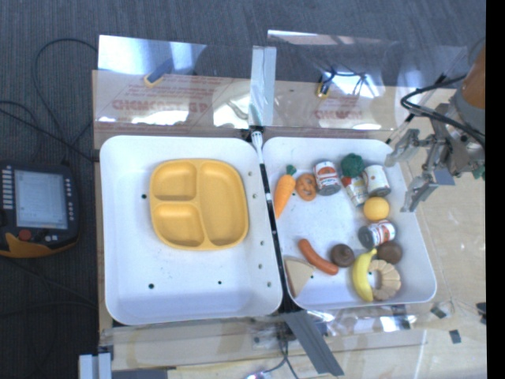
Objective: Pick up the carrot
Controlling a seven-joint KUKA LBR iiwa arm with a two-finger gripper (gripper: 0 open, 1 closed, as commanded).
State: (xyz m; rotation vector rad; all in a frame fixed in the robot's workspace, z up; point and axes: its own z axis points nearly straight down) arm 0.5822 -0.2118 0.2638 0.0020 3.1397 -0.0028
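Note:
The carrot (282, 193) is orange with a small green top. It lies in the right bin (347, 297), tight along the bin's left wall, with its tip pointing toward the front. My gripper (407, 170) hovers over the right rim of that bin, far to the right of the carrot. It is open, and nothing sits between its fingers (416, 191). Several toy foods and cans lie between the gripper and the carrot.
Beside the carrot are a small orange fruit (306, 186) and a can (327, 178). Further right are broccoli (352, 164), a lemon (376, 208), a second can (377, 234), a sausage (318, 257) and a banana (361, 275). The left bin (126, 290) holds a yellow divided plate (198, 204).

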